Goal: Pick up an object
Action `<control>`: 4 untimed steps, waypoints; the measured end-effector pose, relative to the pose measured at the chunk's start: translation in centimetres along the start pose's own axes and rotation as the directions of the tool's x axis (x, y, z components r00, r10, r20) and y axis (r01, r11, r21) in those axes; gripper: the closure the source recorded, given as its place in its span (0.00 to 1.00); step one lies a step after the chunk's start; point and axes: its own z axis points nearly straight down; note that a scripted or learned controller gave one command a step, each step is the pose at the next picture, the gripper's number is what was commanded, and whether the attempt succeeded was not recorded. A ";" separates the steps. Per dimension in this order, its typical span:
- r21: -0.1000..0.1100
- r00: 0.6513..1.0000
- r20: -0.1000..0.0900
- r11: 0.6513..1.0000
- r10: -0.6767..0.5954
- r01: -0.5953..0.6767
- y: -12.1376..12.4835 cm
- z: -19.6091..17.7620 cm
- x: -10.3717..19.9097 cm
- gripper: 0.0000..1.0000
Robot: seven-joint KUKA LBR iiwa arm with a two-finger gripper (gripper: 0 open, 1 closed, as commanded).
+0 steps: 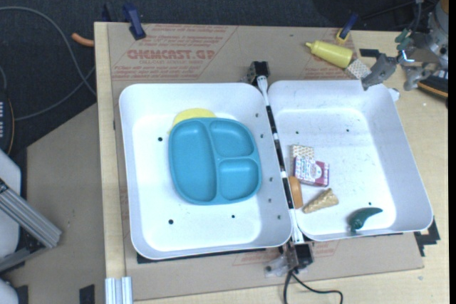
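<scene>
Bench (178,57) | hand (397,72) spread, past right bin (370,121) corner | blue plate (214,159) in left bin (142,153)

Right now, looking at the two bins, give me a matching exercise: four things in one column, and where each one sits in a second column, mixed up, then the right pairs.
Things:
1. blue divided plate
2. yellow bottle
3. dark green pepper
4. pink packet

Places:
A. near corner of the right bin
B. on the bench beyond the right bin
C. middle of the left bin
D. right bin, close to the divider between the bins

Pairs: 1-C, 2-B, 3-A, 4-D
</scene>
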 end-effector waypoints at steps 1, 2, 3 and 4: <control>0.008 1.000 -0.003 1.000 0.000 0.000 0.1 10.8 7.4 0.00; 0.008 1.000 -0.001 1.000 0.003 -0.003 -2.9 10.5 -1.0 0.00; 0.007 1.000 -0.003 1.000 0.002 -0.001 -12.2 10.1 3.9 0.00; 0.002 1.000 -0.002 1.000 0.001 -0.001 -11.4 17.6 8.6 0.00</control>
